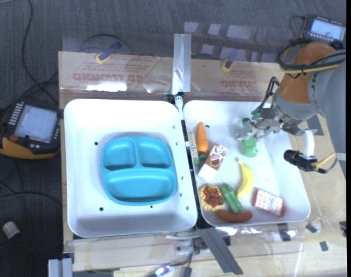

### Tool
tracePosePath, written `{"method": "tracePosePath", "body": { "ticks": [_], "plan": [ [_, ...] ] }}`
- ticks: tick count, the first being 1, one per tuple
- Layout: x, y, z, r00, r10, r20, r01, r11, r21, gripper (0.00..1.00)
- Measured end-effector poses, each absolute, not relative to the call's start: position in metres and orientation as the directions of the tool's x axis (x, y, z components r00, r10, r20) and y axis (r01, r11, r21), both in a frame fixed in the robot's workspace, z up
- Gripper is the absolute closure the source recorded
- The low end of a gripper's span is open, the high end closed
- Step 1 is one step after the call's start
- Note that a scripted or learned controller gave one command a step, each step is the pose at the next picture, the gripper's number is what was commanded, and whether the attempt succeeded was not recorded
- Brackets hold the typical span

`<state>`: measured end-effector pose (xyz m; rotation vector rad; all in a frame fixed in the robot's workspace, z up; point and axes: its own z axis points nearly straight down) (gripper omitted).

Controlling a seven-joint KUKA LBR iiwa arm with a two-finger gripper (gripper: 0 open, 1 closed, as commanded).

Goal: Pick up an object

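Observation:
My gripper (248, 133) hangs over the back of the right bin (291, 172), with the arm's orange band (297, 82) behind it. A small green object (249, 148) lies just below the gripper's tip, so close that I cannot tell whether they touch. Further objects lie in the same bin: an orange carrot (202, 138), a white and red box (217, 156), a yellow banana (245, 179), a pizza slice (211, 196), a green vegetable (230, 196), a brown sausage (234, 216) and a red packet (268, 202).
The left bin (83, 154) holds a blue divided tray (139, 169). A raised divider (186, 154) separates the two bins. A black cable connector (299, 159) sticks out of the arm over the right bin's right wall. A teach pendant (28, 128) lies on the floor at left.

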<state>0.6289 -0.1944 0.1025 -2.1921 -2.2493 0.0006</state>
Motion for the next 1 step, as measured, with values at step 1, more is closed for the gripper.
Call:
{"method": "tracePosePath", "body": {
  "ticks": [1],
  "plan": [
    [0.6277,-0.1873,0.2078,0.109,0.994,-0.002,0.994,-0.109,-0.001,1.0]
  ]
}}
